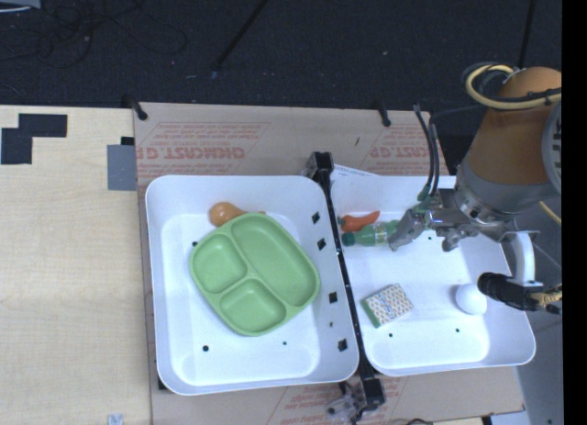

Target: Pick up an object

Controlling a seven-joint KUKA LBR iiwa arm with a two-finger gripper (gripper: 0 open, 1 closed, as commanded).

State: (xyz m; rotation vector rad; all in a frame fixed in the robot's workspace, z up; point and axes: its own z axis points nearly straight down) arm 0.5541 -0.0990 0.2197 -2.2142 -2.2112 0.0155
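Observation:
In the right bin (pixel 440 350), my gripper (pixel 423 241) hangs low over the far half, open, with nothing between its fingers. Its left finger (pixel 402 236) ends right beside a green object (pixel 369 237) lying near the bin's left wall. A red-orange pepper-like piece (pixel 358 221) lies just behind the green one. A small green-and-white patterned block (pixel 387 304) rests nearer the front. A white ball (pixel 470 299) sits at the right side, under the arm's black fitting.
The left bin (pixel 174 322) holds a green divided plate (pixel 254 273) with an orange object (pixel 223 213) behind it. A black divider (pixel 335 267) runs between the bins. The grey-and-orange arm (pixel 514 148) fills the right side above the right bin.

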